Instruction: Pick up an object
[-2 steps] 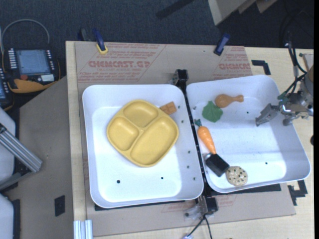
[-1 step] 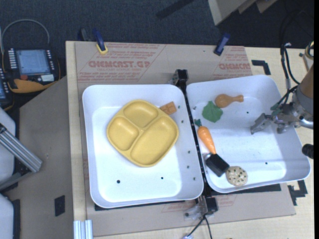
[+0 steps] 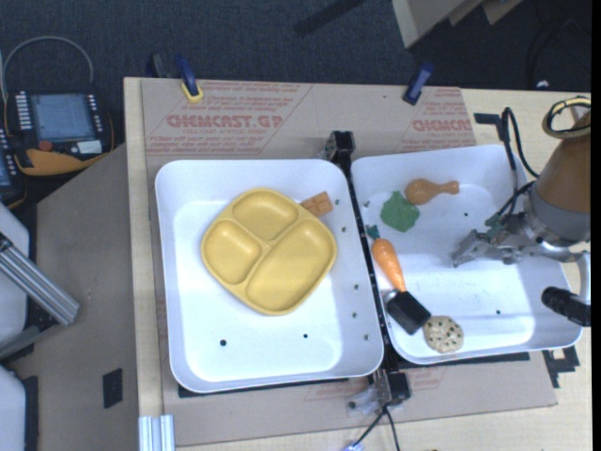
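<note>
The right bin (image 3: 488, 294) holds a tan drumstick (image 3: 430, 191) at the back, a green leafy piece (image 3: 399, 213) beside it, an orange carrot (image 3: 388, 263) along the left wall, a black block (image 3: 407, 311) and a chocolate-chip cookie (image 3: 442, 334) near the front. My gripper (image 3: 470, 249) hangs low over the right half of this bin, pointing left, with bare white floor under it. It stands well to the right of the carrot and touches none of the objects.
In the left bin (image 3: 188, 299), a yellow divided plate (image 3: 269, 250) lies with a small brown block (image 3: 317, 203) at its back right corner. The grey arm with its orange band (image 3: 568, 181) covers the right bin's right side. Cables run there.
</note>
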`<state>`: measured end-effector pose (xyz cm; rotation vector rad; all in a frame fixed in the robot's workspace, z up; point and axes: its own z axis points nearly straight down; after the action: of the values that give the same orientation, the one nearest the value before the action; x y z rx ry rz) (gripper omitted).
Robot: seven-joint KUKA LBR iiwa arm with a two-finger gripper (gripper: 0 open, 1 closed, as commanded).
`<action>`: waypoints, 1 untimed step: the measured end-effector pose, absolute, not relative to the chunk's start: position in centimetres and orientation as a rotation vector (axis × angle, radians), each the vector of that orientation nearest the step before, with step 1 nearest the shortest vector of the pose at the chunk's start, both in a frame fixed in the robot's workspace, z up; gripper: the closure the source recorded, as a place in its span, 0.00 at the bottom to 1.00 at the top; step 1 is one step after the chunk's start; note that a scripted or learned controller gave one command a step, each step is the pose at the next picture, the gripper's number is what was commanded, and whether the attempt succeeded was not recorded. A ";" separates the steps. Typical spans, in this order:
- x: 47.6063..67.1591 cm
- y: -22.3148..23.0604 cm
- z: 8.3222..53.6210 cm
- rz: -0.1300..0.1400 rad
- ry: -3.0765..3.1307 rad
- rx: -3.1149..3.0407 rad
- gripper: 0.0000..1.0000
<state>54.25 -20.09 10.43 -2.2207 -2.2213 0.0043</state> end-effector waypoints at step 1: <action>54.5 -20.3 12.0 -0.002 -2.229 -2.231 1.00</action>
<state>54.52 -20.27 11.95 -2.2308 -2.2291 -0.0025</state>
